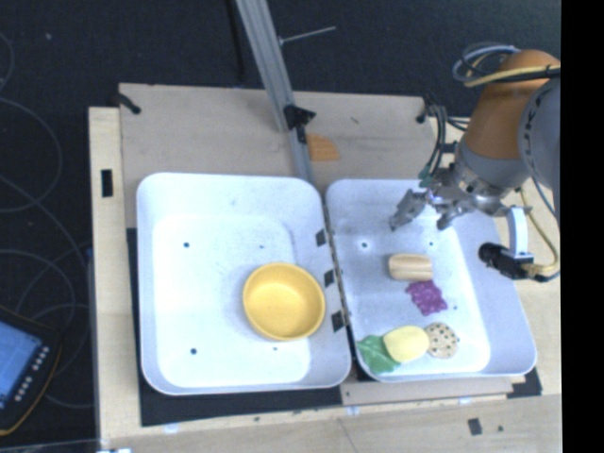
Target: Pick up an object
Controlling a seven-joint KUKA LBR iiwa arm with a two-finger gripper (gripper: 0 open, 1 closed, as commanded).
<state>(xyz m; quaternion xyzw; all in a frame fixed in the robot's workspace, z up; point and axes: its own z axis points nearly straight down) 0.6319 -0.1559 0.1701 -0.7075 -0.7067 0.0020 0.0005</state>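
- The gripper (422, 213) hangs over the upper part of the right bin (373, 210), with its two fingers spread apart and nothing between them.
- Nothing is lifted yet: every object lies on a bin floor, so the pick itself is not done.
- The nearest candidate is a tan cylindrical block (411, 267), lying on its side just toward 6 o'clock from the gripper and apart from it.
- Toward 5 o'clock from that block sits a small purple piece (427, 297), close to it; whether they touch cannot be told.
- Along the right bin's 6 o'clock edge lie three more things in a row: a green piece (375, 351), a yellow lemon-shaped object (407, 343) touching or overlapping it, and a speckled round cookie-like object (441, 340) just beside the lemon shape at its 3 o'clock.
- The left bin (189, 206) carries a yellow bowl (282, 301), upright, toward its 4 o'clock area and well apart from the gripper.
- Both bins rest on the counter (208, 125).
- As a judgement, the task stands at the approach stage: the gripper is open and placed above the right bin, but has not come down to any object.
- Left to do, by the same judgement: settle over one object, most likely the tan block, descend, close on it and raise it off the bin floor.
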